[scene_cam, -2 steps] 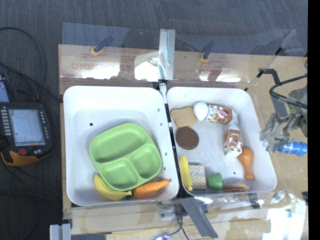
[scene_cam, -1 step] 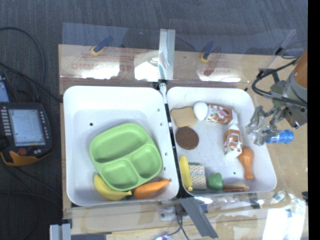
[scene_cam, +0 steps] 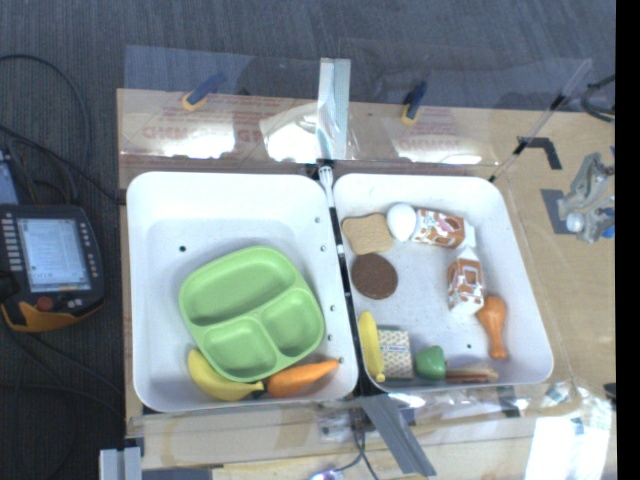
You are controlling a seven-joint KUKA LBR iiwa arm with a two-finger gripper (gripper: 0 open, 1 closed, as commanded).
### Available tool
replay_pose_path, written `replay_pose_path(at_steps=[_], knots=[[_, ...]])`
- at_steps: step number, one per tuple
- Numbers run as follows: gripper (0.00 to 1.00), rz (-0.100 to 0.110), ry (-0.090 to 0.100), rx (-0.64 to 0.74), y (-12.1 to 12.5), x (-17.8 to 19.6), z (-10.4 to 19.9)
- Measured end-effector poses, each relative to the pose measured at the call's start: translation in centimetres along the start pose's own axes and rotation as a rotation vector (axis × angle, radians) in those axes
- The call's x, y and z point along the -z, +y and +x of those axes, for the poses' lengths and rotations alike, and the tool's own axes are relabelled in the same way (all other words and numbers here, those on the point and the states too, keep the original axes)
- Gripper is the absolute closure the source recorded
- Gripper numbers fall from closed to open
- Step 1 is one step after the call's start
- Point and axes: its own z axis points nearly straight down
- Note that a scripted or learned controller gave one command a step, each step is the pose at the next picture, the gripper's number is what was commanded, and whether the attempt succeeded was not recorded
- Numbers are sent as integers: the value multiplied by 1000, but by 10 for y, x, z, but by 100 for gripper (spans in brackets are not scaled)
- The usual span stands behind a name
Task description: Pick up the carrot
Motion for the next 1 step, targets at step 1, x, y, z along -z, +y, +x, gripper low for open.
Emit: replay_pose_path(at_steps=[1], knots=[[100, -13, 8, 321, 14, -106, -11]])
